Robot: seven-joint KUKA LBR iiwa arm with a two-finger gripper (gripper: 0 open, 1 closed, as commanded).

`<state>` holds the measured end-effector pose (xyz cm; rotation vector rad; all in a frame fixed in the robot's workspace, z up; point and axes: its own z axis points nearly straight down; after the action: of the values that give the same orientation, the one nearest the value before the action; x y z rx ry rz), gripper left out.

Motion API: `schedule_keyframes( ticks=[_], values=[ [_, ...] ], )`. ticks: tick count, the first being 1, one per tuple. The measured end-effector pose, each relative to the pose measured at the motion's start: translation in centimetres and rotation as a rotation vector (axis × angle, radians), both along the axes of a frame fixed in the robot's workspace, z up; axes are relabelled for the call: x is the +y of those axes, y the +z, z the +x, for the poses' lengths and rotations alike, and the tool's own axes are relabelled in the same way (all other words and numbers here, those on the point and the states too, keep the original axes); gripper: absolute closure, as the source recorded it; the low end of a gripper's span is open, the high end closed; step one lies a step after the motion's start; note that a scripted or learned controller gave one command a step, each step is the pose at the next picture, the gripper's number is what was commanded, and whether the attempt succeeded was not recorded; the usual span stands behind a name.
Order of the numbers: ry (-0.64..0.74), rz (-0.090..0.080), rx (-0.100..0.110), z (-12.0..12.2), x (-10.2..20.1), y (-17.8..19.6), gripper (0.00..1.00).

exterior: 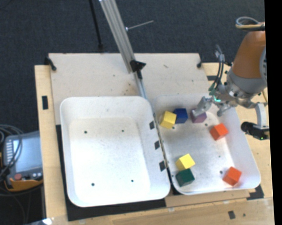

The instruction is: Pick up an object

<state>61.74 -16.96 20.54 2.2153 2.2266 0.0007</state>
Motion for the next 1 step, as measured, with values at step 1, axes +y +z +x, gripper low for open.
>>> schedule_keyframes(
  ticks=[1],
  values=[
    [-0.004, -0.003, 0.004, -0.63, -0.01, -4.34, 0.00]
  ],
)
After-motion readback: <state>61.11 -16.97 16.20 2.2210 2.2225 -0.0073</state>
